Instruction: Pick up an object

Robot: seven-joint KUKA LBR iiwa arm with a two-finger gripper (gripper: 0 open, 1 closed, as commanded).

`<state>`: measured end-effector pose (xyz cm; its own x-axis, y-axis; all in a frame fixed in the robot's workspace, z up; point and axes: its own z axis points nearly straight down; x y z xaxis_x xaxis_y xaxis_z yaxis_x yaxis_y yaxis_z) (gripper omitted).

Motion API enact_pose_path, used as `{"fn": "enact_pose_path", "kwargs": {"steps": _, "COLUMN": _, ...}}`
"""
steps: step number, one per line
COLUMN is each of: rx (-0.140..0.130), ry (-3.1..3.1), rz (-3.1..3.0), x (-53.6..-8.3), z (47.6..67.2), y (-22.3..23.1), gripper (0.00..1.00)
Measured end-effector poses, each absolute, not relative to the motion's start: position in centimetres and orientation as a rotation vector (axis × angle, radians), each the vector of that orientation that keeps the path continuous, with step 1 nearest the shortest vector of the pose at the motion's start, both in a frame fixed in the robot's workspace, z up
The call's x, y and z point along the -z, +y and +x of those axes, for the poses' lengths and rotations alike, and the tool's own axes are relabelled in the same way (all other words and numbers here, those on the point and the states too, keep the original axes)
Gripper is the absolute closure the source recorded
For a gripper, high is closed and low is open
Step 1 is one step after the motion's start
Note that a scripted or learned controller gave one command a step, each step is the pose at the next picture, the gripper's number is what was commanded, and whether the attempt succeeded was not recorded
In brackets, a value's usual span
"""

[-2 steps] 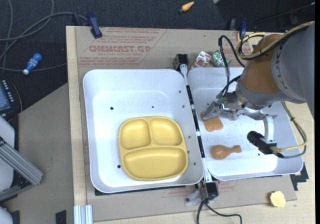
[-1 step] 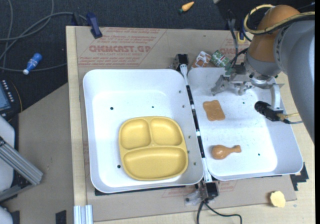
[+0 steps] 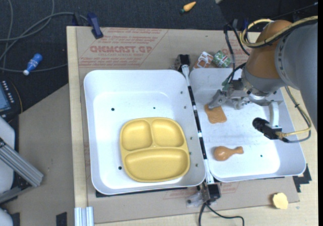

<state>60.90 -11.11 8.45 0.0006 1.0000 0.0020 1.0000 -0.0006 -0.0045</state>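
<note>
Left bin (image 3: 101, 89): holds a yellow divided plate (image 3: 154, 149), three compartments, lying flat toward the near side. Judged rigid moulded plastic, light, smooth; its broad rim gives two fingers little to close on.

Flat tan piece (image 3: 216, 115): right bin (image 3: 287, 159), near the divider, just below the gripper. Looks like a thin toy food slice; judged light and possibly soft. It lies flat on the floor, so the fingers would have to straddle its narrow width or catch an edge. Material cannot be confirmed.

Drumstick-shaped piece (image 3: 228, 153): right bin, nearer the front wall, well apart from the gripper. Judged light, hard plastic, rounded and somewhat slippery. The best hold appears to be across the thick bulb, or at the neck where it narrows toward the right.

Gripper (image 3: 225, 98): low over the far-left part of the right bin, close to the tan piece. Nothing is seen between the fingers; whether they stand wide or narrow cannot be told, as the wrist and its fittings crowd them.

Hidden or unclear: the arm (image 3: 295, 53) covers the right bin's far-right corner. Small packets (image 3: 214, 59) lie on the bench behind that bin; their print is unreadable. Contact between fingertips and the tan piece cannot be settled.
</note>
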Motion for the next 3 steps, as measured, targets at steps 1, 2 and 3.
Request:
{"fn": "enact_pose_path", "kwargs": {"steps": 1, "rx": -0.001, "ry": -2.221, "rz": -2.219, "x": -8.5, "z": 59.5, "y": -9.2, "gripper": 0.0}}
{"fn": "enact_pose_path", "kwargs": {"steps": 2, "rx": -0.001, "ry": -2.219, "rz": -2.222, "x": -8.5, "z": 58.3, "y": -10.3, "gripper": 0.0}}
{"fn": "enact_pose_path", "kwargs": {"steps": 3, "rx": 0.0, "ry": -2.219, "rz": -2.223, "x": -8.5, "z": 57.1, "y": -9.6, "gripper": 0.0}}
